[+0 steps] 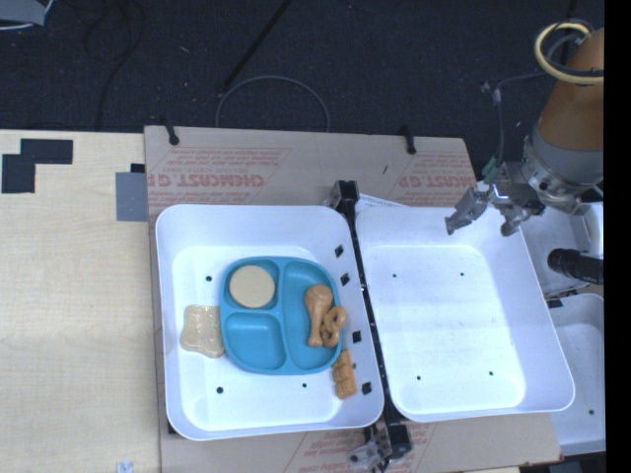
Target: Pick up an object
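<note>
Tool (pixel 485 215) open, holding nothing — pretzel (pixel 323 315) well apart, on blue tray (pixel 258 341).

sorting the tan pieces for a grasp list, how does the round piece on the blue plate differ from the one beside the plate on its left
The round piece is a flat disc; the outside piece is blocky with uneven edges. The disc lies in a compartment of the blue plate; the other lies on the left bin's floor, against the plate's edge. Both are pale tan.

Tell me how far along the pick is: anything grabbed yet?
Nothing is picked yet. The gripper hovers with open jaws at the right bin's top right corner, holding nothing. The blue divided plate, round cracker and tan toy pieces all lie in the left bin. Reaching, grasping and lifting remain.
</note>
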### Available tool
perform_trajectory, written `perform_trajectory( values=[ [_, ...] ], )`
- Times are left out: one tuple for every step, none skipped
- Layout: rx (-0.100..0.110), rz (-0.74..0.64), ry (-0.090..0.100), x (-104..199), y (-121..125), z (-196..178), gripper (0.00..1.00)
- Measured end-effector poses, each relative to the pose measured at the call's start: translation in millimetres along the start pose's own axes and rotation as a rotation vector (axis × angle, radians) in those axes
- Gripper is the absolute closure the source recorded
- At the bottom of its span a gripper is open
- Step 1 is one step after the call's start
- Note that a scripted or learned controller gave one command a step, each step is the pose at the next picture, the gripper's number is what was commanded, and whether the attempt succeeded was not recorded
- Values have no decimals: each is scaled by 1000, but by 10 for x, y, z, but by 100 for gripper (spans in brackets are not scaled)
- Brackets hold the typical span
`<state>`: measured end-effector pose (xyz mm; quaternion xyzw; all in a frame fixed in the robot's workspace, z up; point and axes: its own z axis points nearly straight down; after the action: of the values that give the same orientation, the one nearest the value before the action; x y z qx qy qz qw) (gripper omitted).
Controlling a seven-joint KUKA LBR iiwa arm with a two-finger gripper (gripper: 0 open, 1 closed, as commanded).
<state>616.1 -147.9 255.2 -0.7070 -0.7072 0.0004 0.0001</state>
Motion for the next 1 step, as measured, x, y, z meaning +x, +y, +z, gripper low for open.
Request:
perform_trajectory(
  values=[
    [8,0,2,35,-21,646,0]
  ],
)
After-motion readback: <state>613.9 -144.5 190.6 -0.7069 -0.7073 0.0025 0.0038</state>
